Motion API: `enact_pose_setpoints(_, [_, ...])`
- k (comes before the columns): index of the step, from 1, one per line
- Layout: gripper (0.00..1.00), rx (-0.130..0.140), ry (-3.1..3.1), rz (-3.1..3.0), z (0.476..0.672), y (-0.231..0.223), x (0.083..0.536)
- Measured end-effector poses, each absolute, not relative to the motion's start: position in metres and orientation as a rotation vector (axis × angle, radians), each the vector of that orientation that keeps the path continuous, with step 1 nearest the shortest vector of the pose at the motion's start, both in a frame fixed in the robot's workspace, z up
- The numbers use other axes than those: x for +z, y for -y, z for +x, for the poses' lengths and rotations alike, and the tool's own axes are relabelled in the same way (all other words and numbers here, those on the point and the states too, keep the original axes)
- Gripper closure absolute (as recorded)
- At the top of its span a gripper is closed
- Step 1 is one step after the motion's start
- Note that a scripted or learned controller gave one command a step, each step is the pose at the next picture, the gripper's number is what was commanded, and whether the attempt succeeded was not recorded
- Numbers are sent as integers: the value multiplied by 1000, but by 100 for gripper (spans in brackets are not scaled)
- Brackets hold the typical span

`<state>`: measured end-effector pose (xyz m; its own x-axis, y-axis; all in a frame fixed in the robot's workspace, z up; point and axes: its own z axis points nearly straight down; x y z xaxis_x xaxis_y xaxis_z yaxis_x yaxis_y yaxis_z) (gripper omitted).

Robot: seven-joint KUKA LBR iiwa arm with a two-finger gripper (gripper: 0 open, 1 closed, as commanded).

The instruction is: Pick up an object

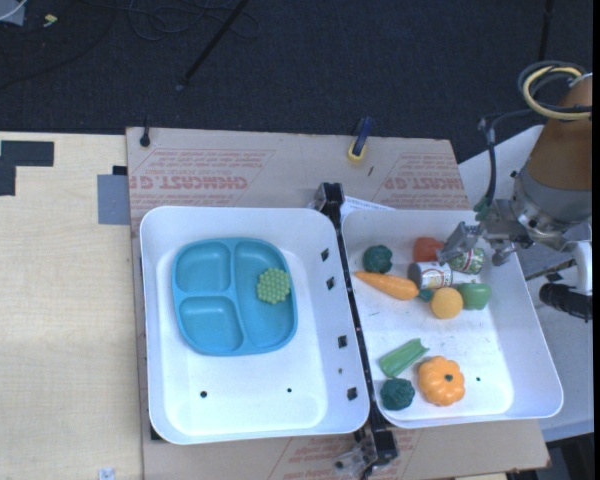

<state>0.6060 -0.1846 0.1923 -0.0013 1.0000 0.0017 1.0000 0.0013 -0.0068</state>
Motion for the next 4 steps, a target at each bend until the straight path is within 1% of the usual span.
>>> enact_pose_setpoints(1, [0,6,2217,-2217,608,193,140])
enact_pose_setpoints(2, [0,-18,2234,-2230,615,193,117])
enact_pose_setpoints(3, [100,-17,2233,-2232,615,194,128])
enact_pose_setpoints(4, [100,0,2222,-2224,619,203,174])
